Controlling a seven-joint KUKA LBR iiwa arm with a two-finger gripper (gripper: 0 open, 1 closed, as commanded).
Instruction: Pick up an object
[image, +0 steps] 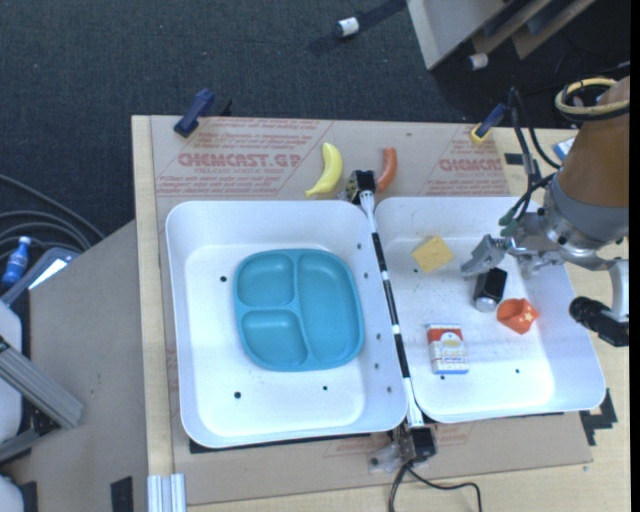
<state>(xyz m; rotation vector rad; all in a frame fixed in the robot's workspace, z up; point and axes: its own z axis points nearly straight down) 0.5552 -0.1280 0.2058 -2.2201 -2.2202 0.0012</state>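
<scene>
Gripper hangs right over a small black cylinder in the right bin, cylinder's long axis roughly up-down in view. Finger state: can't tell.

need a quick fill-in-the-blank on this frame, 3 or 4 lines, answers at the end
1. The blue divided plate lies in the ___ bin.
2. The yellow block lies in the ___ bin.
3. The banana lies on the bench, ___ both bins.
4. The gripper hangs over the small ___ cylinder.

Answers: left; right; outside; black
</scene>
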